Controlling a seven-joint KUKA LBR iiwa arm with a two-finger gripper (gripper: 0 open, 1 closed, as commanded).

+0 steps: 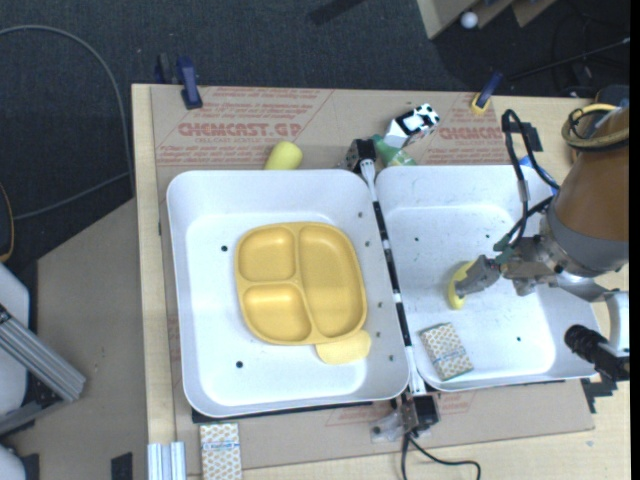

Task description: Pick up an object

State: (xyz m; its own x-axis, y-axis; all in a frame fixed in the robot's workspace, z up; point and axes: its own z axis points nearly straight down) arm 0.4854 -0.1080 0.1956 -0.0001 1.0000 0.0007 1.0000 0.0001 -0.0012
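Brown bench [150, 268], possibly dark carpet [70, 28]

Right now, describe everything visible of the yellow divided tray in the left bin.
The yellow divided tray looks like matte plastic, a rounded rectangle with three compartments: two smaller on the left, one long on the right. It lies flat and slightly rotated, mid-floor in the left bin. A pale yellow piece pokes out at its lower edge.

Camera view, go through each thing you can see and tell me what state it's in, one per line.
gripper: low in the right bin, at a small yellow object
yellow divided plate: flat, upright, in the left bin
patterned packet: lying flat, right bin
yellow piece: on the bench behind the bins
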